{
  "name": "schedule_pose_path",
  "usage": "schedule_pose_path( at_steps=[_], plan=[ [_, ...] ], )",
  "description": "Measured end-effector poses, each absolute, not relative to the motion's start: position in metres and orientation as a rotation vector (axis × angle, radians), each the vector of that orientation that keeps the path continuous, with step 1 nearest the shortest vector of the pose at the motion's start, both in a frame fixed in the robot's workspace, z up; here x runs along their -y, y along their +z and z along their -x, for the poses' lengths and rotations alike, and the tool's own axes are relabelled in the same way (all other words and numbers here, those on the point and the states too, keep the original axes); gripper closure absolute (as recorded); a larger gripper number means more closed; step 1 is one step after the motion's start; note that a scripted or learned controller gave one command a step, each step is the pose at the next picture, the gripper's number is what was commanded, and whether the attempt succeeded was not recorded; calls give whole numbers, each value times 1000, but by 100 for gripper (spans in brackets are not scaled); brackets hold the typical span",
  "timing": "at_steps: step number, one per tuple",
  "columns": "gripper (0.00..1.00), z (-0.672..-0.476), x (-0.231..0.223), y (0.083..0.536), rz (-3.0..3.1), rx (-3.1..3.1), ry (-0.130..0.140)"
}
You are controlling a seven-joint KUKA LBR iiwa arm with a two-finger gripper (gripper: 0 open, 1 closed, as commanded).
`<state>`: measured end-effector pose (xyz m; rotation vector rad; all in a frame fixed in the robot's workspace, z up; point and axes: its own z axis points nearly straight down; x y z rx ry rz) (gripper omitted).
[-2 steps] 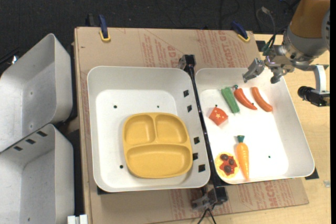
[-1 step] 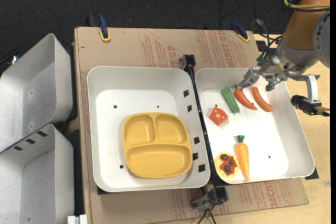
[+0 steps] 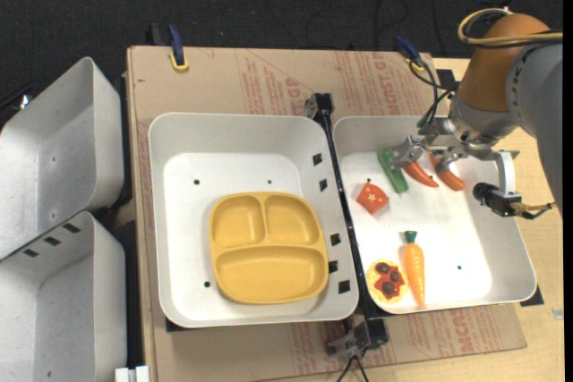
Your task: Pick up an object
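Note:
The right bin [image 3: 507, 257] holds several toy foods. A green pod [image 3: 392, 168] lies at its far left, with two orange-red pieces [image 3: 421, 174] [image 3: 450, 177] beside it. Nearer the divider sits a red chunk [image 3: 372, 197]. An orange carrot [image 3: 413, 267] rests by a small yellow plate of dark berries [image 3: 388, 280] at the front. My gripper [image 3: 432, 148] hangs low over the far part of this bin, right above the green pod and the orange-red pieces. I see nothing lifted off the bin floor.
A yellow divided tray [image 3: 267, 246] lies in the left bin [image 3: 179, 183]. The grey arm with its orange band [image 3: 501, 67] comes in from the upper right. A black cable part [image 3: 497, 197] hangs over the right bin's right side. White containers [image 3: 54, 192] stand off the bench at left.

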<state>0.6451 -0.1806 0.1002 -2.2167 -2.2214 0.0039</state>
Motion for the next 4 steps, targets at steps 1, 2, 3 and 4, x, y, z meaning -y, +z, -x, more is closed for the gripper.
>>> schedule_pose_path(
  at_steps=[1,2,3,4],
  plan=[
    [100,-647,181,115,2221,2226,-2],
    [100,-646,179,158,2222,2226,-3],
    [100,-639,181,206,2227,2224,-5],
    [100,-640,181,238,2222,2227,-4]
  ],
)
